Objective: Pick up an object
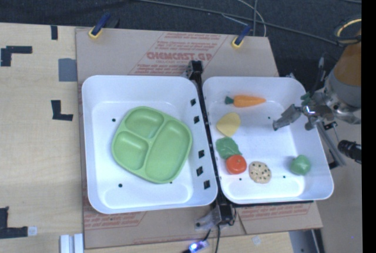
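On the surface (pixel 35 128), the right bin (pixel 294 86) holds a carrot (pixel 249 101), cookie (pixel 259 172) and green ball (pixel 300 164), while the pincer (pixel 286 118), apparently open and empty, hangs over bare floor between them, so a straight descent would likely grab nothing.

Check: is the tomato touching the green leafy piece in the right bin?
Touching. In the camera view the tomato sits right against the lower edge of the green leafy piece, with no white bin floor visible between them.
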Controlling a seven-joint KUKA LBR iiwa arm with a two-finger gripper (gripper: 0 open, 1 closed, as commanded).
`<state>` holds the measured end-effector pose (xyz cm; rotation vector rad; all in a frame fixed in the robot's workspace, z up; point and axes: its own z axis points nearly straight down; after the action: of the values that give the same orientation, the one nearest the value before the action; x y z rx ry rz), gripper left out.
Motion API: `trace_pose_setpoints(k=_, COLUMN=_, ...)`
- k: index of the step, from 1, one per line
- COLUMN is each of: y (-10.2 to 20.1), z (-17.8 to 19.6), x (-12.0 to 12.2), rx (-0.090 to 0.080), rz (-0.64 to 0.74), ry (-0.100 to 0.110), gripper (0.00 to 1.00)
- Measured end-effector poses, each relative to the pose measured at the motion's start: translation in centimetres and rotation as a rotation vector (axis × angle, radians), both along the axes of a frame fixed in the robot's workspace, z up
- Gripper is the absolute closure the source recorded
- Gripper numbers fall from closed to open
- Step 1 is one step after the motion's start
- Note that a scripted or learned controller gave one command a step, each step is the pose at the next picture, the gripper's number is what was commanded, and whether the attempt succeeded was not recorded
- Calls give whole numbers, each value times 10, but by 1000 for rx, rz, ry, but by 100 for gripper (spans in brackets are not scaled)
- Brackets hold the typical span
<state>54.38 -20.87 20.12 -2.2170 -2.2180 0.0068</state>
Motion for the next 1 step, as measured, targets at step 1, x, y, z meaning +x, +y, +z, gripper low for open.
trace_pose_setpoints(k=1, y=-4, z=-50, x=-9, rx=0, rz=0, ry=0, gripper=0)
